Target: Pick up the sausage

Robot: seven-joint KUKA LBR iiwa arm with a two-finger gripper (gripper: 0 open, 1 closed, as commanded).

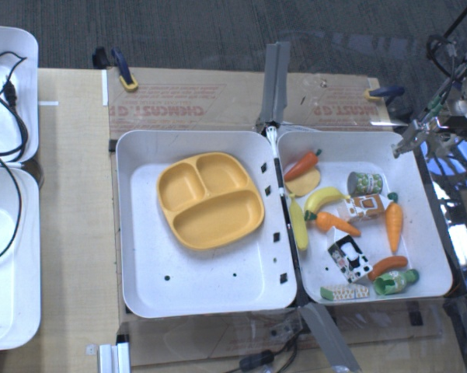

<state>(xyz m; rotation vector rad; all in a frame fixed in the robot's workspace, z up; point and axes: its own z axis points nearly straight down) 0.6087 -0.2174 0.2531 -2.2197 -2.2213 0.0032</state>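
Observation:
The sausage [387, 266] is a short reddish-brown piece lying near the front right corner of the right bin [439, 231]. It rests just above a green bottle [396, 282] and to the right of a black-and-white carton [350, 256]. An orange carrot [393, 221] lies just behind it, pointing toward it.
The right bin also holds a banana [323, 199], two more carrots [301, 164] [336, 224], a green can [365, 183], a small orange box [367, 205] and a pale ridged piece [344, 292]. The left bin [140, 231] bears a yellow divided plate [210, 199]. Metal fittings and cables [423, 130] stand at the right bin's far right corner.

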